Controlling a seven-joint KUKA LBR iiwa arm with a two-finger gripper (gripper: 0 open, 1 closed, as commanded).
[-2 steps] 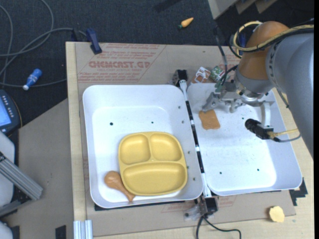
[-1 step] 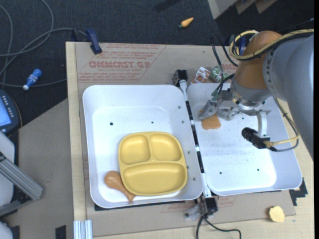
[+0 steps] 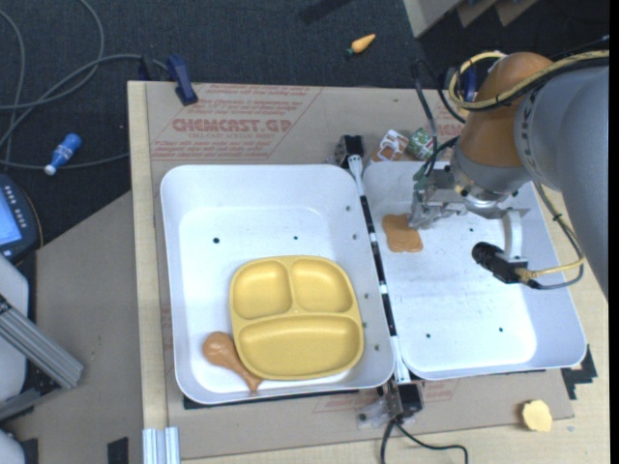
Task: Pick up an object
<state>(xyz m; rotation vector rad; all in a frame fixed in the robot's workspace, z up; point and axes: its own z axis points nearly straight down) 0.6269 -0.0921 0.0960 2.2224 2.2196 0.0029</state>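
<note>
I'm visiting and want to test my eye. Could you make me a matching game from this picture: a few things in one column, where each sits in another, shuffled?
Things:
1. yellow divided plate
2. flat tan piece
3. blue bottle
4. small yellow chunk

Places:
A. on the dark floor, left of the bench
B. in the left bin
C. on the bench board, below the right bin's lower right corner
D. in the right bin, near its left wall, by the gripper

Pairs: 1-B, 2-D, 3-A, 4-C
</note>
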